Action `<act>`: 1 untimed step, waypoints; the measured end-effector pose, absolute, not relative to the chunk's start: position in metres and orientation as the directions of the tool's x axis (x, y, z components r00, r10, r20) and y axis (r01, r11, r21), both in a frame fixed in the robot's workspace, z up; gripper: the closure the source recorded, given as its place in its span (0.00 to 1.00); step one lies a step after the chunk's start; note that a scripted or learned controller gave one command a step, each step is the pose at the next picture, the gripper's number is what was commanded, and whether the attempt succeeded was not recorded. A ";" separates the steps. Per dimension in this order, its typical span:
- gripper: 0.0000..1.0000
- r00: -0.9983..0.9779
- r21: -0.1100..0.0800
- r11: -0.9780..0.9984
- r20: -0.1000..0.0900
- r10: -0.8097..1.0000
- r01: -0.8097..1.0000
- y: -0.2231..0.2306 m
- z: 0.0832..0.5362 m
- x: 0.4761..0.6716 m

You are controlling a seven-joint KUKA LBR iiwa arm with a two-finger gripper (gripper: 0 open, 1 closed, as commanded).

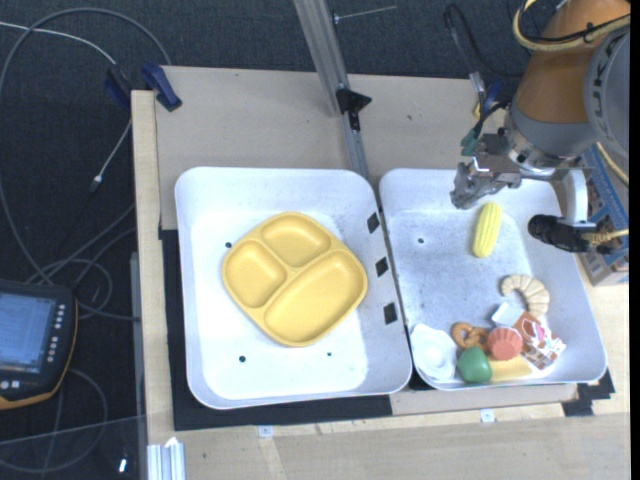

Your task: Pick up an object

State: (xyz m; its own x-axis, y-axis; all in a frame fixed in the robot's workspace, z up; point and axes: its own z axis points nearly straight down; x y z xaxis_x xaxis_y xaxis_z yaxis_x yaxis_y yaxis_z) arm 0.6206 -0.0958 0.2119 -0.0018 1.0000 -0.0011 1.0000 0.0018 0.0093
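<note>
Camera view: grey 2-finger gripper (472, 190), finger state unclear, hangs just beside the yellow plastic corn cob's (487, 228) top end; its long axis runs near-vertical.

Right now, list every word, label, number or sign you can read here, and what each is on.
None can be read.
Handheld pendant: its screen glows blue, too blurred to read.
Yellow divided plate, corn cob and both white bins: no markings seen.
</note>
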 end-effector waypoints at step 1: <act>1.00 -0.002 0.006 0.002 -0.001 1.000 1.000 -0.095 0.249 0.622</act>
